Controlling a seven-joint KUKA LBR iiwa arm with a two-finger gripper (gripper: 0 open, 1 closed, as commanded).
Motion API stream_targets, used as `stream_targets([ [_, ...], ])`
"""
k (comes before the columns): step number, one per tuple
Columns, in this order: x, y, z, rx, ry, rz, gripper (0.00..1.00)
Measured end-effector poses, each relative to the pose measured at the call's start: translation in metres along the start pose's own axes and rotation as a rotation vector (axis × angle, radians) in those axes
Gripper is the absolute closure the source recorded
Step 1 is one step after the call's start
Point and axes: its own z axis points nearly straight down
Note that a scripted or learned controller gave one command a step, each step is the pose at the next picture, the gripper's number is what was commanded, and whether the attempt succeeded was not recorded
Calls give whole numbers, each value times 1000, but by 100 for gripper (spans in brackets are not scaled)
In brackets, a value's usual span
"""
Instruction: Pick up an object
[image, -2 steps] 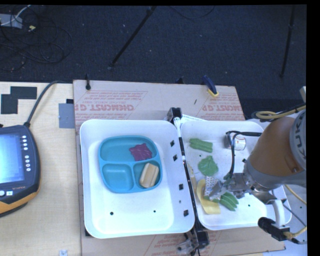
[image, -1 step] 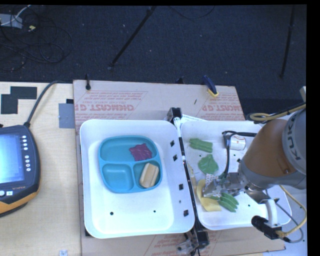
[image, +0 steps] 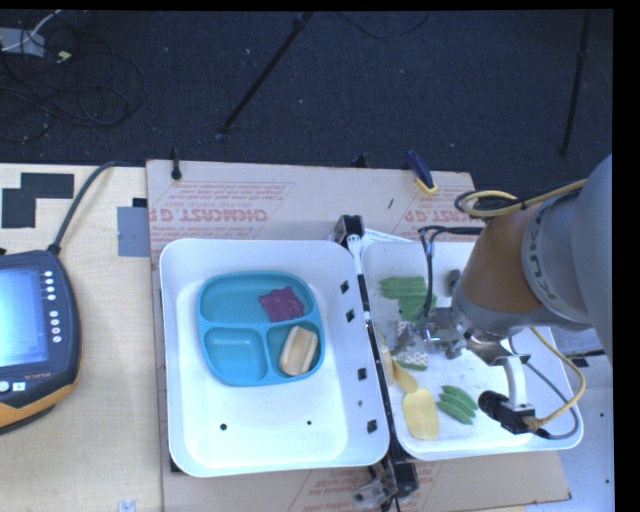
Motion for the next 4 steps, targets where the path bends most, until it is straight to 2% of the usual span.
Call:
stream_targets([
  [2,1,89,0,0,15,-8,0],
  [3,-15,101,-46,6,15,-8,0],
  [4,-28,100,5,6,14,-5,0],
])
